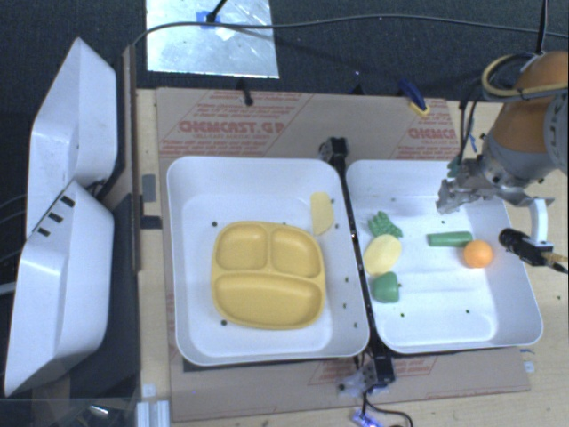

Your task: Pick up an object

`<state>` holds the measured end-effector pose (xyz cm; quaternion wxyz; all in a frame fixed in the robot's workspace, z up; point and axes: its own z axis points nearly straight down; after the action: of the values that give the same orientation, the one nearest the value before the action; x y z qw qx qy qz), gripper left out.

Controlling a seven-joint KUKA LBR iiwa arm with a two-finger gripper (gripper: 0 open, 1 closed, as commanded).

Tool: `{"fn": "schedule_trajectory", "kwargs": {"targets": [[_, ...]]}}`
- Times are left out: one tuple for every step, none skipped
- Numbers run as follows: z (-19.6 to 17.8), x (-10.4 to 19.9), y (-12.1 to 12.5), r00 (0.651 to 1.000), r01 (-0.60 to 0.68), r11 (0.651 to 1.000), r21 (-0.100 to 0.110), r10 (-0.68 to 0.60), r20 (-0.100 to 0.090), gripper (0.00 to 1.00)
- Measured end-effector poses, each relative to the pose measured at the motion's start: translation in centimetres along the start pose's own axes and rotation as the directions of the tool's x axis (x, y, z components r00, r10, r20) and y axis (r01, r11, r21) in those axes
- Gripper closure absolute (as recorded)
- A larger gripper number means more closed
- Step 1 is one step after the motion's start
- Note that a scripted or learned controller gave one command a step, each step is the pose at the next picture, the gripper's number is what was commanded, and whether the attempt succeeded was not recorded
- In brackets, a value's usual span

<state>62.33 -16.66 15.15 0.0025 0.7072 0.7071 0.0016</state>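
Observation:
In the right bin [507, 323] lie an orange ball [478, 253], a green stick-shaped piece [449, 237], a pale yellow lemon-like piece [382, 253], a leafy green piece [385, 225] and a green pepper-like piece [386, 286]. My gripper [452, 197] hangs over the bin's far right part, just above and beyond the green stick. No object shows between its fingers.
The left bin [191, 327] holds a yellow divided plate [267, 272] and a pale yellow slice [321, 213] by its right wall. A black clamp [336, 149] sits between the bins at the back. Cables cross the dark floor behind the bench.

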Motion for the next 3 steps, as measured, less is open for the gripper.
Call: {"fn": "schedule_trajectory", "kwargs": {"targets": [[-4.5,-0.6,0.5,1.0,0.001,1.0,0.001,-0.001,0.0,1.0],[-9.0,0.0,0.7,1.0,0.001,1.0,0.001,-0.001,-0.001,1.0],[-9.5,5.4,0.6,1.0,0.005,1.0,0.004,-0.005,-0.003,1.0]]}}
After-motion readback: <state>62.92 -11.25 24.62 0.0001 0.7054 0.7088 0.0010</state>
